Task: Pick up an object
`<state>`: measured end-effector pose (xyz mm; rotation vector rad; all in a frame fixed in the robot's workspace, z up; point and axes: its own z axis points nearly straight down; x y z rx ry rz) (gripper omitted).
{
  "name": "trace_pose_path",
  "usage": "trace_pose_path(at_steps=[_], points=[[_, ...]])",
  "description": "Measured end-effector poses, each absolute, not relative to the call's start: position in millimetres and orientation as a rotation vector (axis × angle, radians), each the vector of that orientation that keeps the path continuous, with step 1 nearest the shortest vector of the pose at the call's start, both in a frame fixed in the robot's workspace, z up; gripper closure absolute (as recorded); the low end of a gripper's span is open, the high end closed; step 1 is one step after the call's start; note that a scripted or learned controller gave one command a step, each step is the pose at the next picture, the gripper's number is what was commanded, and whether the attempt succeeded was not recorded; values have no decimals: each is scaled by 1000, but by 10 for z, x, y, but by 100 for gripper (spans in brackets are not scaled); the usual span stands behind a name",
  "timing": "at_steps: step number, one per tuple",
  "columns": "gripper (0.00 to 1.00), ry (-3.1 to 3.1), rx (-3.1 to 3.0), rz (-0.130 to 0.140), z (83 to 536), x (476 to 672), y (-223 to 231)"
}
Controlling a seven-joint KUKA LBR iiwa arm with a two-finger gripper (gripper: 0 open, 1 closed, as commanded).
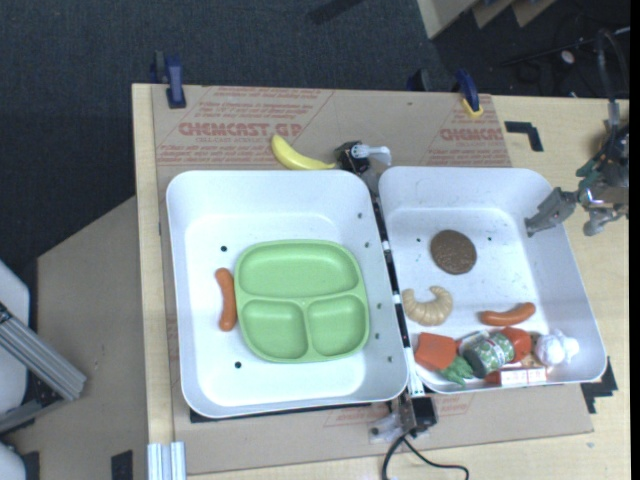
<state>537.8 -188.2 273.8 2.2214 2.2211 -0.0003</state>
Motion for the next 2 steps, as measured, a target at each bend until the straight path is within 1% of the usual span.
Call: trace_pose_path(at_steps=[1,2], points=[[0,2235,2225,-6,1663,5274,-1326],[0,2226,2221,-1,809,5663,-1206]])
